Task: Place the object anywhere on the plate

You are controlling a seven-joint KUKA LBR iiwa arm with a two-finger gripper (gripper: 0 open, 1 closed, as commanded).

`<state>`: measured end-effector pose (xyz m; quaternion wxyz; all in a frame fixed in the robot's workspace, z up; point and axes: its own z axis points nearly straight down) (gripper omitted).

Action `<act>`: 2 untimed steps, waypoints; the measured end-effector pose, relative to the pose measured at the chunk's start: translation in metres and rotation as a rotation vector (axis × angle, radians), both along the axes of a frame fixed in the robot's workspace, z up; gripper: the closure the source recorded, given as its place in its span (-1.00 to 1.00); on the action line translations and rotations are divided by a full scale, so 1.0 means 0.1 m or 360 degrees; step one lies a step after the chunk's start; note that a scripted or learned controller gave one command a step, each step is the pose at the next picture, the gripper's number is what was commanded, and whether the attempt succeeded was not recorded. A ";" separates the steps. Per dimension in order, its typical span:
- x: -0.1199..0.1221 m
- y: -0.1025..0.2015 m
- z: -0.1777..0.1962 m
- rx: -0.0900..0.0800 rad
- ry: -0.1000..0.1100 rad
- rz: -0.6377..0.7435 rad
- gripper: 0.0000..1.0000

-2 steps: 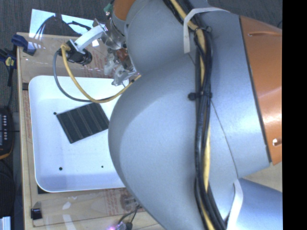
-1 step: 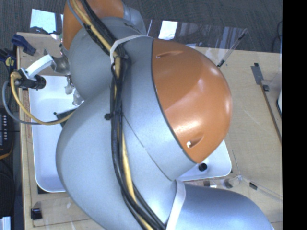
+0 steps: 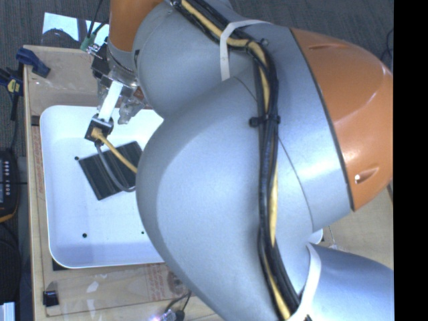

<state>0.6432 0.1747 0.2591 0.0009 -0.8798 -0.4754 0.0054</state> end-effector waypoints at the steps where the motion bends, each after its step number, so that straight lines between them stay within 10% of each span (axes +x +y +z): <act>1: 0.11 -0.21 -1.12 -0.0003 0.0006 -0.0257 1.00; 2: 0.07 -0.48 -0.51 0.0016 0.0006 0.1311 1.00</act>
